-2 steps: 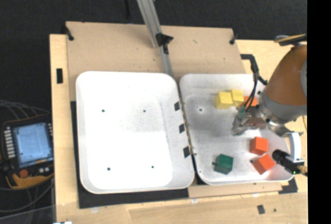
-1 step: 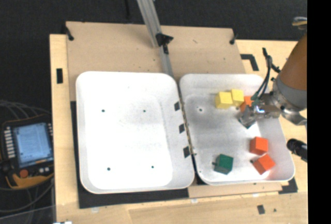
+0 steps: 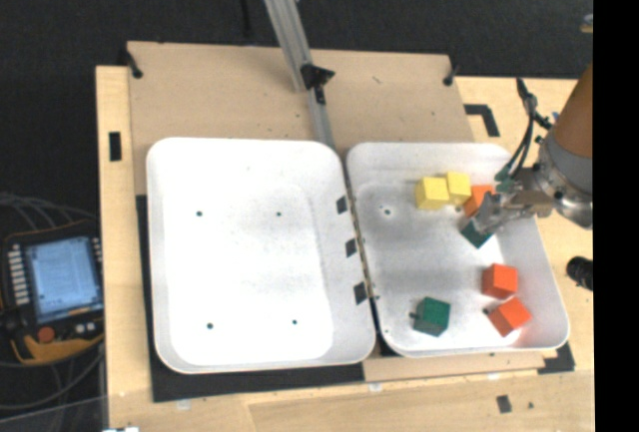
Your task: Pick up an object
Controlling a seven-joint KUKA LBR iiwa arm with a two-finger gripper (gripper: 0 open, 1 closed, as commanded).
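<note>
gripper [image 3: 483,220] low in the right bin [image 3: 399,335], upper right part; grip state: cannot tell | teal block [image 3: 477,235] directly under its tip, orange block [image 3: 477,198] touching on the far side | yellow blocks [image 3: 442,190] just left | two orange cubes [image 3: 505,298] nearer the camera | green block [image 3: 431,315] well apart, lower left

right bin [image 3: 399,171] holds the blocks | two yellow blocks [image 3: 443,191] touching side by side at 12 o'clock | small teal block [image 3: 476,234] tilted at 2 o'clock, orange piece [image 3: 477,198] just above it | two orange blocks [image 3: 504,296] near each other at 4 o'clock | green block [image 3: 431,315] at 6 o'clock, apart
</note>
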